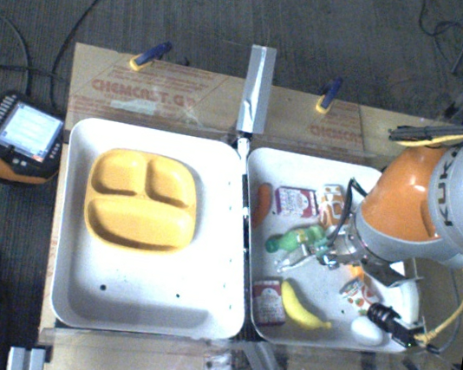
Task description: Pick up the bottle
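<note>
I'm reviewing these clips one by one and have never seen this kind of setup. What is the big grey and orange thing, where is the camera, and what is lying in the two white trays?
The grey and orange thing is a robot arm, reaching in from the right. Its gripper, a two-finger claw, is down in the right bin beside a green bottle, the thing it is meant to pick up. Whether the claw has hold of the bottle cannot be made out here.

The single camera is fixed above the bench and looks down at a slant.

The left bin holds a yellow divided tray. The right bin also holds a banana, a red packet, an orange carrot-like piece and other small items. The handheld screen at far left lies on the floor beside the bench.
</note>
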Motion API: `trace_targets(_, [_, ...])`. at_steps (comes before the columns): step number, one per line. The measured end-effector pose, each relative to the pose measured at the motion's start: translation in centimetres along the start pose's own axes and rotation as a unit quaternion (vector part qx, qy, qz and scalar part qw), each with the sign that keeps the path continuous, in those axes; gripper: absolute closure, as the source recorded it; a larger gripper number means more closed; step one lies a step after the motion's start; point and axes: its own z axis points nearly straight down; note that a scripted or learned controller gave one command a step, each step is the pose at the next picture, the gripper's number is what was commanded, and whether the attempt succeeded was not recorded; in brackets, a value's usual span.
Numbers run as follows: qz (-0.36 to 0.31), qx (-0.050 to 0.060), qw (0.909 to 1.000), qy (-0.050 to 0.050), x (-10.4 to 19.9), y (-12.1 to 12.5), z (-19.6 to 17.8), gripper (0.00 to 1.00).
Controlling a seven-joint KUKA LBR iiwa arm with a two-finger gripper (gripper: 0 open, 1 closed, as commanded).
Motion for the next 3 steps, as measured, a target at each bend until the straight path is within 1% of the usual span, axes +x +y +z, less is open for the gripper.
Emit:
trace_targets(1, [-0.042,-0.006,0.9991,-0.003,-8.7,5.5,3.4,0.00])
trace_targets(2, [-0.092,0.002,0.9958,-0.003,-10.1,8.7,3.5,0.00])
trace_targets(3, [-0.092,0.003,0.9957,-0.005,-10.2,8.7,2.9,1.00])
